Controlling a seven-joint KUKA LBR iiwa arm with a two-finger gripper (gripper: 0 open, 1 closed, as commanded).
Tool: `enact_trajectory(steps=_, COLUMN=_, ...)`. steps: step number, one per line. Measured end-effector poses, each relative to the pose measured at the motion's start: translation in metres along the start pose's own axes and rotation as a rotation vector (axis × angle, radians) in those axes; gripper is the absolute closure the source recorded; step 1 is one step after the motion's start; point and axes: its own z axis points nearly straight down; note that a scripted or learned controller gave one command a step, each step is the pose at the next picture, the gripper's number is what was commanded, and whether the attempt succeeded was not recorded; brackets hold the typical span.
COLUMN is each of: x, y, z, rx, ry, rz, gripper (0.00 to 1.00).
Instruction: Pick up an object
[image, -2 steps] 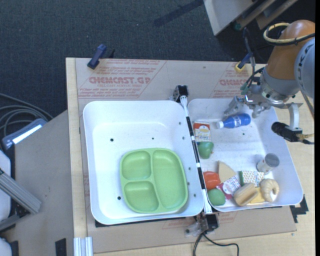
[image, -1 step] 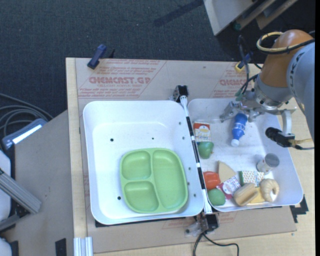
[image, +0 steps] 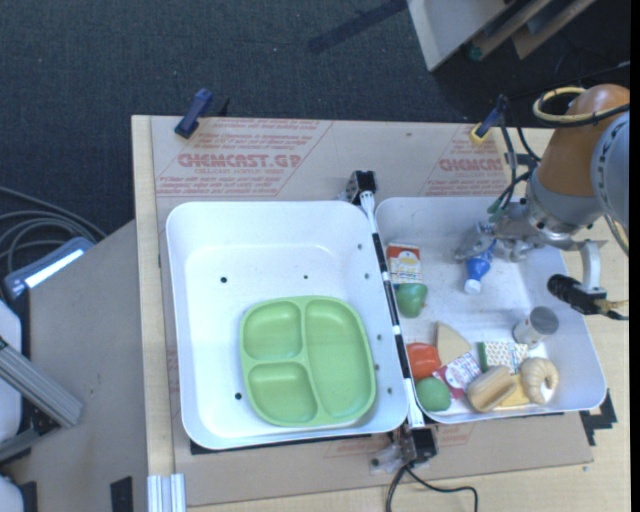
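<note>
Camera view: two shallow white bins side by side on a brown cardboard-covered surface (image: 300, 150) printed with red lettering. Left bin (image: 200, 240) holds one light green divided plate (image: 305, 360), three compartments, smooth plastic, rounded corners. Right bin (image: 575, 385) holds a clutter of small toy foods: red-and-white carton (image: 404, 264) at the near-left wall, green rounded piece (image: 411, 297) just below it, tan wedge (image: 452, 340), red piece (image: 423, 357), green ball (image: 433, 393), bread roll (image: 489, 387), bagel-like ring (image: 539, 378), grey cylinder (image: 536, 324). A small white bottle with blue cap (image: 477, 270) lies tilted in the upper part of the right bin. Tool (image: 490, 243) sits just above that bottle, metallic, on the grey arm with orange band; how far open it is, cannot tell, and nothing visibly clamped. Blue clamps (image: 192, 113) at the cardboard's top corners. Dark carpet floor, cables at left.
</note>
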Motion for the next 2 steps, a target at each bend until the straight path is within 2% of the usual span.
enact_trajectory(steps=1, x=0.000, y=0.001, z=-0.011, rx=-0.003, ry=-0.001, rz=0.000, gripper=1.00)
enact_trajectory(steps=2, x=0.119, y=-0.058, z=-0.101, rx=-0.003, ry=0.002, rz=-0.003, gripper=1.00)
